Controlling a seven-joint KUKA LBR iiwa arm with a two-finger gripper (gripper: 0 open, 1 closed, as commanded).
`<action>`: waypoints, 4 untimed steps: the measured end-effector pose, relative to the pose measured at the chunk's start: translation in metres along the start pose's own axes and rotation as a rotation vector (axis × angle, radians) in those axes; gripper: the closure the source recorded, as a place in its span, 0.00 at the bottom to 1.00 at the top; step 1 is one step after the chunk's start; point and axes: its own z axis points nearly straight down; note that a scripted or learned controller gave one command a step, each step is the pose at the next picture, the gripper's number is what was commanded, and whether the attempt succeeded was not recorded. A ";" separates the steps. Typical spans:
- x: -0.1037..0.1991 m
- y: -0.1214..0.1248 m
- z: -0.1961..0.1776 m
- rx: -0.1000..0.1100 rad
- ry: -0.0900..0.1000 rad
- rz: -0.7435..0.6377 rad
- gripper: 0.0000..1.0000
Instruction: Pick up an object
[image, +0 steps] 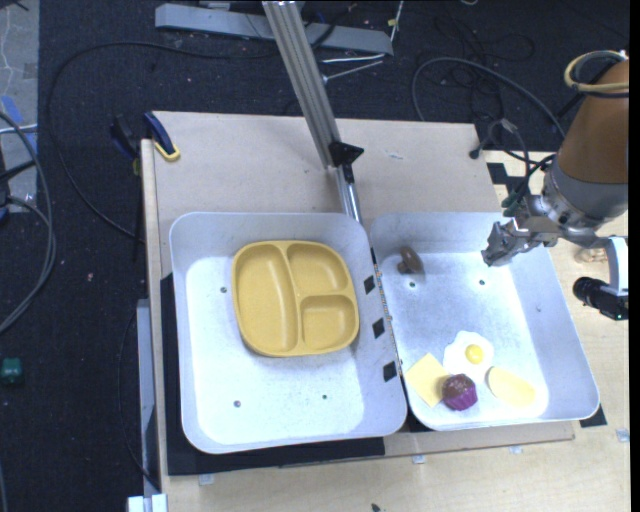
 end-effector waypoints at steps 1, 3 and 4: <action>0.060 -0.010 -0.005 0.003 0.001 -0.001 1.00; 0.179 -0.022 0.009 0.005 0.001 -0.001 1.00; 0.243 -0.017 0.003 0.001 0.001 -0.002 1.00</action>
